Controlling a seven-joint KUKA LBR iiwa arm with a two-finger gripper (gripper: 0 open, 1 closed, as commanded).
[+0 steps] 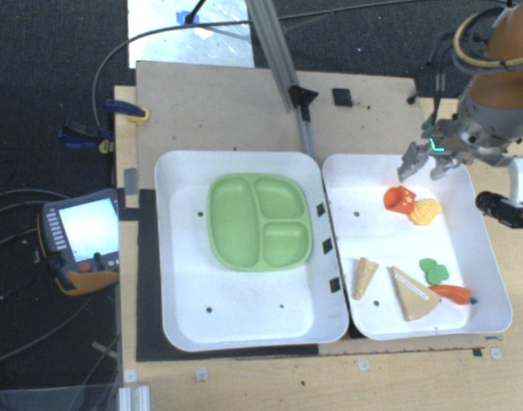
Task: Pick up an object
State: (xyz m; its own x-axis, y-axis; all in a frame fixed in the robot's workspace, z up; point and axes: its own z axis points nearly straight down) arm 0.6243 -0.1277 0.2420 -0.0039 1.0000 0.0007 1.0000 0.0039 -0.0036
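Note:
The right bin (364, 229) holds several toy foods: a red piece (399, 199) touching a yellow-orange lump (425, 211), a tan cone (365, 276), a tan wedge (413, 294), a green piece (433, 271) and an orange carrot (452, 294). My gripper (428, 163) hangs over the bin's far right corner, just above and to the right of the red piece. Its two fingers (410, 160) stand apart with nothing between them, so it is open.
The left bin (184, 229) bears a green divided plate (260, 221). A grey pole (274, 41) slants down to the seam between the bins. A tablet (83, 240) and cables lie on the floor at the left.

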